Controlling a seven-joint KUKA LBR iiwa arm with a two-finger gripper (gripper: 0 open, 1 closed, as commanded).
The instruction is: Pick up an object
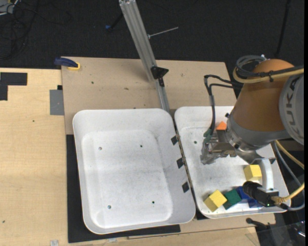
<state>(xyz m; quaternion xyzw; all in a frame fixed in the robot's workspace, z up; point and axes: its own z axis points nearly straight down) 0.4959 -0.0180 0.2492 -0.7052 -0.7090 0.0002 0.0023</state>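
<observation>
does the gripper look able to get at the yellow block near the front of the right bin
Probably yes. The yellow block lies uncovered on the right bin floor, touching only a green block on one side, and the gripper hangs in the same bin with bare floor between them.

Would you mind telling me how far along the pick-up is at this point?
Done: the arm has reached into the right bin. In hand: the gripper sits low over the bin floor. Left: grasping and lifting; the yellow block, green block and second yellow block lie on the floor.
</observation>
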